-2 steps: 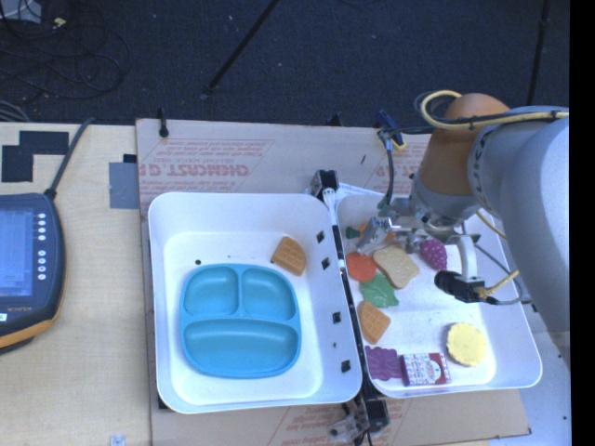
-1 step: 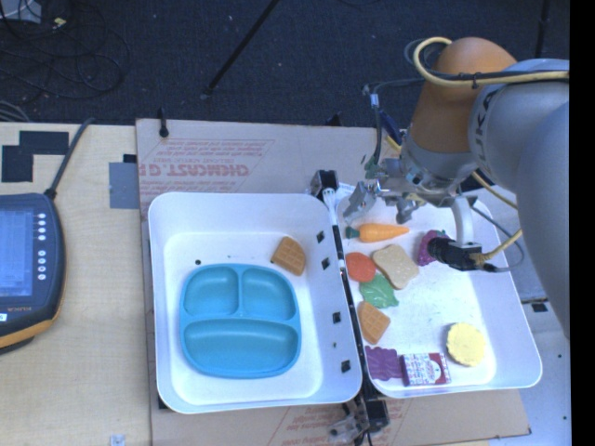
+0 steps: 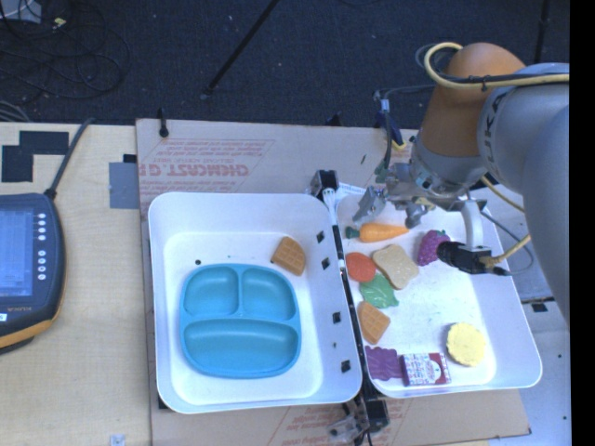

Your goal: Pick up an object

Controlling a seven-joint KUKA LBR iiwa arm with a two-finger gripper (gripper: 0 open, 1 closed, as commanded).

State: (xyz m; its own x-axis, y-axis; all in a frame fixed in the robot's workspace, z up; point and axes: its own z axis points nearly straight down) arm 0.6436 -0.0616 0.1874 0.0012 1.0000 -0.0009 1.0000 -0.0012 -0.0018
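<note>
My gripper (image 3: 391,210) hangs low over the far left corner of the right bin (image 3: 507,365). Its two fingers stand apart, and nothing shows between them. Just below the fingertips lies an orange carrot (image 3: 383,232), lengthwise across the bin. Close by are a slice of bread (image 3: 398,266), a red round piece (image 3: 361,267), a bunch of purple grapes (image 3: 430,247) and a green leaf (image 3: 378,294). The arm's grey wrist and orange band cover the bin's far right corner.
Nearer the front of the right bin lie an orange wedge (image 3: 374,321), a yellow round piece (image 3: 466,343), a purple piece (image 3: 381,360) and a red-and-white box (image 3: 425,369). The left bin (image 3: 167,249) holds a blue divided plate (image 3: 240,320) and a brown waffle (image 3: 289,255). A control pendant (image 3: 23,258) lies at far left.
</note>
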